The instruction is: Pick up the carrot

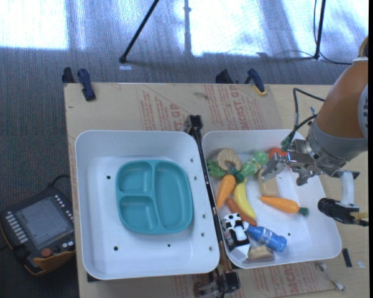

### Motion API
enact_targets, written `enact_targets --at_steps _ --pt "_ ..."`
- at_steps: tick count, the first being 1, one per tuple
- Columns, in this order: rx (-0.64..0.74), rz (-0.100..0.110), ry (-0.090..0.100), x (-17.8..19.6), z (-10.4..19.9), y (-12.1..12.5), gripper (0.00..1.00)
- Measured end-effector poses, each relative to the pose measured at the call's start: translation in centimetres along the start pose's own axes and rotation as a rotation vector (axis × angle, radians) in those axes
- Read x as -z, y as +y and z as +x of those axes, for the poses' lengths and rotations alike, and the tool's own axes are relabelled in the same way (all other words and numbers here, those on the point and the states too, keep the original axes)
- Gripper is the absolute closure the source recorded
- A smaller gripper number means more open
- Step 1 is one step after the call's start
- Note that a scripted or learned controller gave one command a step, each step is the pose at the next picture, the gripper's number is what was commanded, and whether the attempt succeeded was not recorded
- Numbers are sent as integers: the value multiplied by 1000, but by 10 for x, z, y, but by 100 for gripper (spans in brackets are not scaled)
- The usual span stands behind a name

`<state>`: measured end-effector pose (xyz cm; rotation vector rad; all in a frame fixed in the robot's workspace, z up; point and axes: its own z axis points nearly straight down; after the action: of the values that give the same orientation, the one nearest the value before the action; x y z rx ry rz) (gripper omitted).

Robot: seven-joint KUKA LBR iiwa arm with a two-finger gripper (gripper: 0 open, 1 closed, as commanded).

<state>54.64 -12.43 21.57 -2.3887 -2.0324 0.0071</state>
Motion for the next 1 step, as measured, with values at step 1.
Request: enact_targets --at_steps 1 --pt "-281 3 2 -111 -53 -13 0"
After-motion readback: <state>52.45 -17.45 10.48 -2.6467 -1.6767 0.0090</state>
